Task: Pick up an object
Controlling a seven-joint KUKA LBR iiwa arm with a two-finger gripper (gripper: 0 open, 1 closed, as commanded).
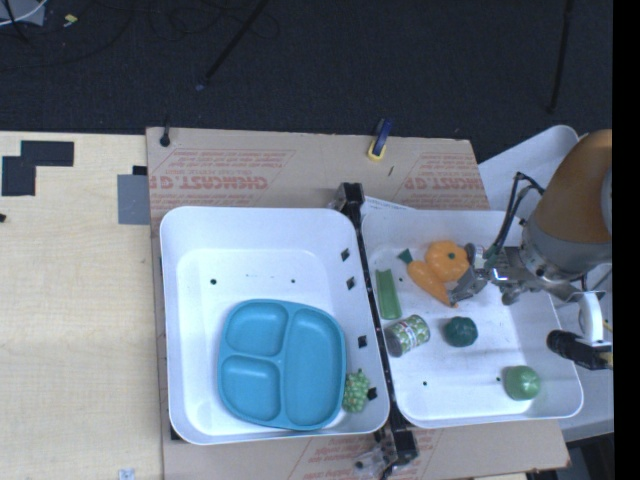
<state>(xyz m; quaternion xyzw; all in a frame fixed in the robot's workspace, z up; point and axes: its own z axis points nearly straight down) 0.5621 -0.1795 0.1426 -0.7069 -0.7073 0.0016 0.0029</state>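
In the right bin (560,405) lie an orange pepper-shaped toy (443,265), a dark green ball (460,331), a light green round toy (520,381), a small tin on its side (407,334) and a thin green stick (387,293). My gripper (473,284) reaches in from the right and sits low at the orange toy's right edge, just above the dark green ball. It looks to be touching or nearly touching the orange toy. The grey arm with its orange band (585,193) rises behind it.
The left bin (200,238) holds a blue divided plate (283,363) and a small bunch of green grapes (355,391) by the divider. Both bins rest on cardboard (250,173). A blue and yellow clip (379,140) sits at the cardboard's far edge.
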